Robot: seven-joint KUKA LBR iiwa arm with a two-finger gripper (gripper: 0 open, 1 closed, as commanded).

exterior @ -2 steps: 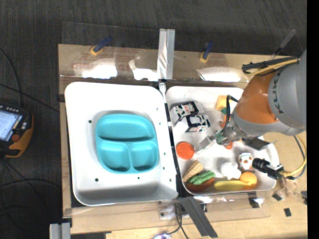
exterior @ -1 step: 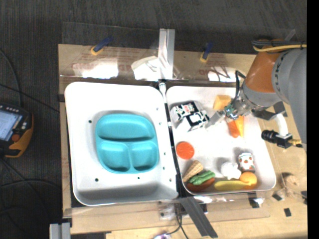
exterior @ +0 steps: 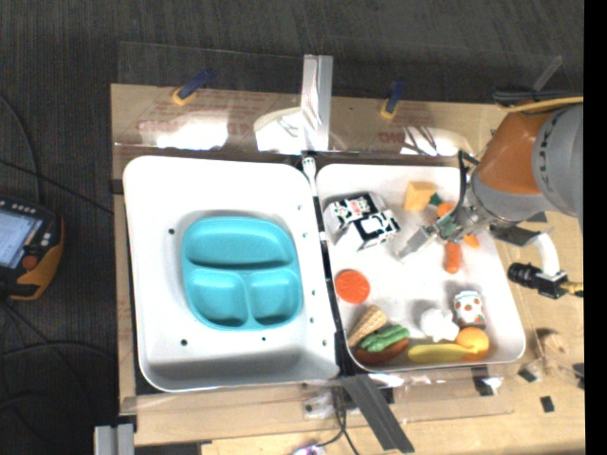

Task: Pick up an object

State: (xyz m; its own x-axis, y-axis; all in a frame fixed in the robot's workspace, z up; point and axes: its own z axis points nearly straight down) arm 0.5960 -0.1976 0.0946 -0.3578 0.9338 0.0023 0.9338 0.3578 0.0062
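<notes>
Wooden counter (exterior: 152,112) carries two white bins | left bin (exterior: 152,254): teal divided tray (exterior: 242,271) | right bin (exterior: 493,292): toy foods, orange disc (exterior: 352,285) at 9 o'clock, banana (exterior: 438,353) at 5 | pincer (exterior: 424,239) low near centre, finger state cannot be told

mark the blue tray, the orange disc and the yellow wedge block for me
Blue three-compartment plastic tray (exterior: 241,270), camera view, left bin: point on the ridge where its dividers meet.
Flat round orange disc (exterior: 352,285), camera view, right bin: point on its top face.
Yellow-orange wedge block (exterior: 418,196), camera view, right bin's far side: point on its face.
</notes>
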